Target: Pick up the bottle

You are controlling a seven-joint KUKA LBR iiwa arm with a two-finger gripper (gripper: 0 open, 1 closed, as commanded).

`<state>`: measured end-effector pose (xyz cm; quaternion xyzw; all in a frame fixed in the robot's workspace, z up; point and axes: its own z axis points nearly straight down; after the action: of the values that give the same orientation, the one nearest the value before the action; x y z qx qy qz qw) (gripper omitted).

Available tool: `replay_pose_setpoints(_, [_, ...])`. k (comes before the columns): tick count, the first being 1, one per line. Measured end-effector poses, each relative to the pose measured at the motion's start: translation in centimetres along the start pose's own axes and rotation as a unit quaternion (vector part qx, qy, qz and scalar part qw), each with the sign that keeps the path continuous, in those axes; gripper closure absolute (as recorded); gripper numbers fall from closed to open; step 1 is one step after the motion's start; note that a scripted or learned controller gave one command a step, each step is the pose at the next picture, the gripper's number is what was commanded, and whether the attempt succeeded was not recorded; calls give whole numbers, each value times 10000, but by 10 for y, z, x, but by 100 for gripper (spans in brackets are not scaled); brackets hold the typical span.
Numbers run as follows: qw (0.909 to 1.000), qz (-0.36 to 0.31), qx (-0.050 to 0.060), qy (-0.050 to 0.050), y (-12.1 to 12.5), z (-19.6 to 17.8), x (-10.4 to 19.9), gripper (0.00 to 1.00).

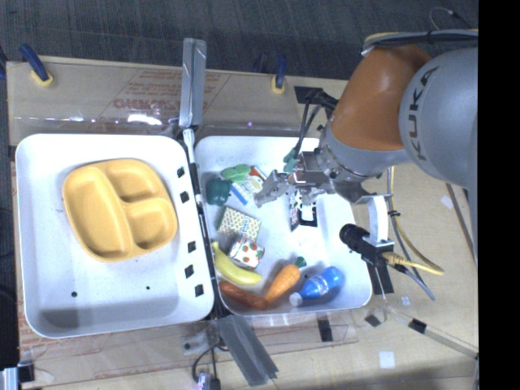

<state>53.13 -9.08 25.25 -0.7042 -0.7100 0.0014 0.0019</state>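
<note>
The bottle (319,286) is blue with a white cap and lies on its side in the right bin's (345,218) near right corner, its cap end pointing left toward a carrot (282,281). My gripper (298,211) hangs over the middle of the right bin, above and a little left of the bottle and clearly apart from it. I see nothing held in it. The grey and orange arm reaches in from the right over the bin's far right part.
The right bin also holds a banana (236,270), a patterned box (240,222), a green item (236,171), a dark teal object (217,190) and a red thing (242,298) at its near edge. A yellow divided tray (120,208) lies in the left bin (49,299).
</note>
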Motion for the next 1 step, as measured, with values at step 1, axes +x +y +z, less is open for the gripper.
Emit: replay_pose_setpoints(1, [9952,-981,-5,1,-55,104,-81,0])
